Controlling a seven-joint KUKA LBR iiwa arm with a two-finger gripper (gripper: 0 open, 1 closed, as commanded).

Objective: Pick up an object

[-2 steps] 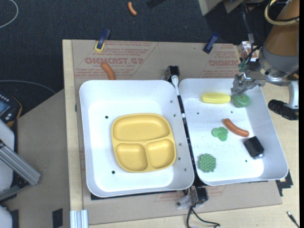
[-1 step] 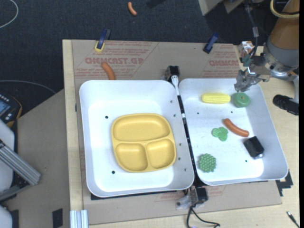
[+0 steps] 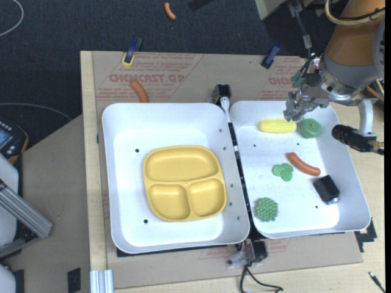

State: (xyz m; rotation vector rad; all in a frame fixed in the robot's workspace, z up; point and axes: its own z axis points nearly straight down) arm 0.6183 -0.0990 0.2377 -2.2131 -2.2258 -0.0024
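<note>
Yellow corn (image 3: 276, 126), end under hand (image 3: 295, 113)

The robot arm (image 3: 357, 38) reaches in from the upper right, its orange band above a grey wrist, and points steeply downward. Its gripper (image 3: 295, 112) hangs low at the end of the wrist, a tangle of dark metal parts and cabling too blurred to make out in detail.
</note>
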